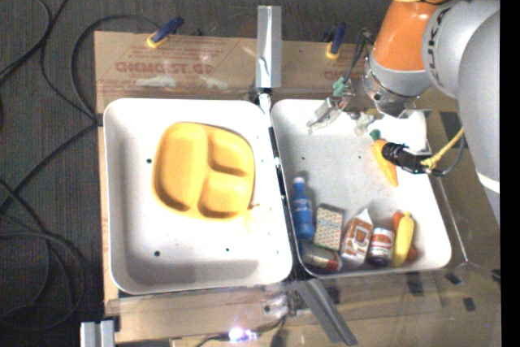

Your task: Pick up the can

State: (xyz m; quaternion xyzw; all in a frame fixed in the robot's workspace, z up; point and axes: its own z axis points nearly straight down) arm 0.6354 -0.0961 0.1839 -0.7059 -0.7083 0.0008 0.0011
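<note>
The can [379,246], small with a dark red label, stands near the front edge of the right bin [349,166], between an orange-and-white carton [357,238] and a banana [403,239]. A dark cylinder [321,260] lies on its side at the front left corner of that bin. My gripper [341,118] hangs over the back of the right bin, far from the can. It is open, with nothing between its fingers [320,119].
A blue bottle [301,208] and a small patterned box [329,227] lie left of the carton. A carrot [385,162] rests by the right wall. The left bin [130,248] holds a yellow divided tray [205,170].
</note>
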